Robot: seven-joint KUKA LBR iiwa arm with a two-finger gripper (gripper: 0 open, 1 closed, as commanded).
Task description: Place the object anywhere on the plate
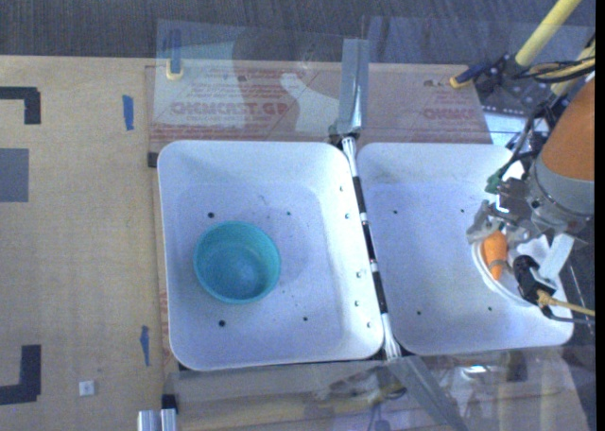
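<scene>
On the bench, two white bins are seen side by side, with the arm over the right one.

At far left, the tan bench top [76, 259] is marked with black corner marks and blue tape strips. Next, a teal plate [236, 262], round and bowl-like, is seen lying in the left bin [189, 174], left of its middle and well apart from its walls. A metal divider strip [367, 249] is set between the two bins. Further right, near the right edge of the right bin [416, 231], a small orange object [493, 250] is seen at the gripper [501, 251], just beside or between its fingers. Whether the fingers are spread or pinching it cannot be told. The grey arm [567, 183] with its orange band is seen above, at far right.
</scene>
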